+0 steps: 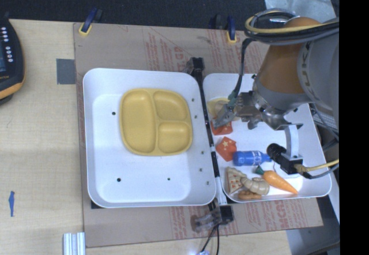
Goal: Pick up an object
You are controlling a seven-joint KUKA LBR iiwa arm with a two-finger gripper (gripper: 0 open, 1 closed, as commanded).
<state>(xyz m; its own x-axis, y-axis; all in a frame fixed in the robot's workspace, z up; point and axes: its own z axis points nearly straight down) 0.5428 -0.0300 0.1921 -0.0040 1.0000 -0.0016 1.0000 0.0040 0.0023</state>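
Observation:
My gripper (226, 114) hangs low over the left part of the right bin (319, 143), at the end of the grey arm with its orange band. It is right above a small red object (222, 128) and next to a pale yellow object (217, 107) by the bin's left wall. Whether either one is touched is hidden by the wrist. Closer to the front lie a second red piece (226, 148), a blue bottle (249, 158), an orange carrot (280, 182), a pizza slice (234, 179) and a beige-brown item (254, 188).
The left bin (95, 150) holds a yellow divided plate (155, 121). A black divider strip (206, 127) runs between the two bins. The arm's body and a black cable fitting (282, 157) cover the right bin's middle and right side.

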